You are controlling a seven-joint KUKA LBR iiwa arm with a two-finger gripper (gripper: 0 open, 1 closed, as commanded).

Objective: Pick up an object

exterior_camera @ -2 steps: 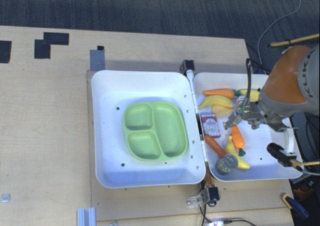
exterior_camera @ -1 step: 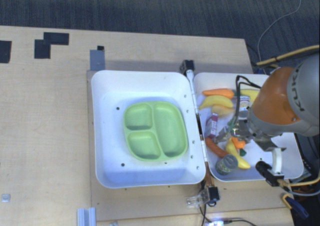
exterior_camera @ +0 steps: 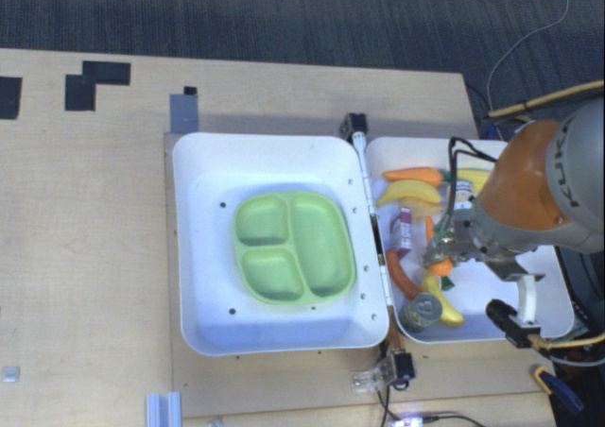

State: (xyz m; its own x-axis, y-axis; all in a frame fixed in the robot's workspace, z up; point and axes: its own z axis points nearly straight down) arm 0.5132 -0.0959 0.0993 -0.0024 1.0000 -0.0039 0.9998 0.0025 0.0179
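Observation:
The right white bin (exterior_camera: 553,316) holds a heap of small toys. An orange carrot (exterior_camera: 412,174) and a yellow banana (exterior_camera: 408,193) lie at its far left. A pink and purple bottle (exterior_camera: 404,230) sits below them, then a red-orange pepper (exterior_camera: 399,276), a grey round can (exterior_camera: 422,310) and a yellow piece (exterior_camera: 448,310). My gripper (exterior_camera: 440,253) is lowered into this bin, right over a small orange and yellow piece (exterior_camera: 440,270) in the heap. The wrist hides what lies directly beneath it.
The left white bin (exterior_camera: 203,227) holds a green divided plate (exterior_camera: 293,246). The arm's orange band (exterior_camera: 518,187) covers the right bin's middle. Cables (exterior_camera: 388,378) lie at the bench's front edge.

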